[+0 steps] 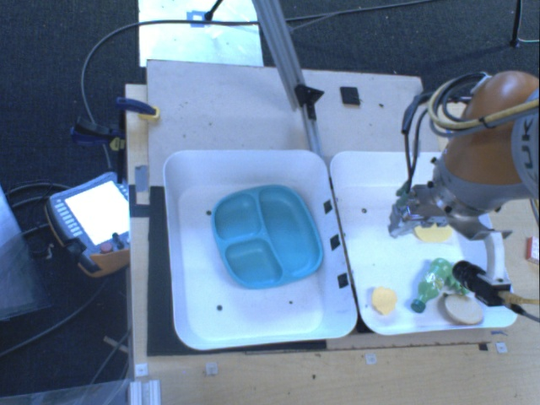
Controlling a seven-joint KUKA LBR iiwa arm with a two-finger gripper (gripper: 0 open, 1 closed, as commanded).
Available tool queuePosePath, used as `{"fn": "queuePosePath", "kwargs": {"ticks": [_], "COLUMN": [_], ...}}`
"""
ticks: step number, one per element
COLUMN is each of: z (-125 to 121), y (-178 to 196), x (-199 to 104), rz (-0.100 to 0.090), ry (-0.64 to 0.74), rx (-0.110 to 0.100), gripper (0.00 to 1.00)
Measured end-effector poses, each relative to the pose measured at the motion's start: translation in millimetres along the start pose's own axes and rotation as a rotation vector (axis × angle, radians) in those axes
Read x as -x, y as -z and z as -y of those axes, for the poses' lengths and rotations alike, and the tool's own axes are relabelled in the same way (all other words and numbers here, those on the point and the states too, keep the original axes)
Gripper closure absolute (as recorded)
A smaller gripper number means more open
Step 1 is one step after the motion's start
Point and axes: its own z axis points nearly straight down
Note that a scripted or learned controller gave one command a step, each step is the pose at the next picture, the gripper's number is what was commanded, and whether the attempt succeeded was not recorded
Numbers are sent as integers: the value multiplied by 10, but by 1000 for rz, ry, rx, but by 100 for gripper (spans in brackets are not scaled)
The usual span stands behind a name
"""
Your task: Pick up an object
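wooden bench (253,108): pale board bearing everything below; the landmark for this list is the right-hand shallow white plastic bin (363,184).

left-hand shallow white plastic bin (190,226): touching the landmark bin's left wall. holds a light blue three-compartment plastic tray (267,235), lying flat near its middle, probably kept apart as the drop side.

grey arm with orange band (494,142): reaches over the landmark bin's right rim, wrist bent down towards the bin floor, cables looped above it.

two-finger metal gripper (405,224): low over the landmark bin's middle; whether its pincer is spread or pressed together cannot be told, and nothing is seen between it.

round tan disc (462,310): in the landmark bin's near right corner.

green crumpled toy with a teal tip (434,281): just left of the disc, inside the same bin.

flat yellow slice (434,234): on the landmark bin's floor just beside the gripper, partly under the wrist; judged the likeliest pick, being nearest.

small yellow lump (384,300): near the landmark bin's front wall, apart from the rest, so open to approach.
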Motion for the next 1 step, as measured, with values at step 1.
{"fn": "queuePosePath", "kwargs": {"ticks": [1], "z": [23], "y": [68], "x": [-606], "rz": [0], "ry": [0], "rx": [0], "gripper": [100]}}
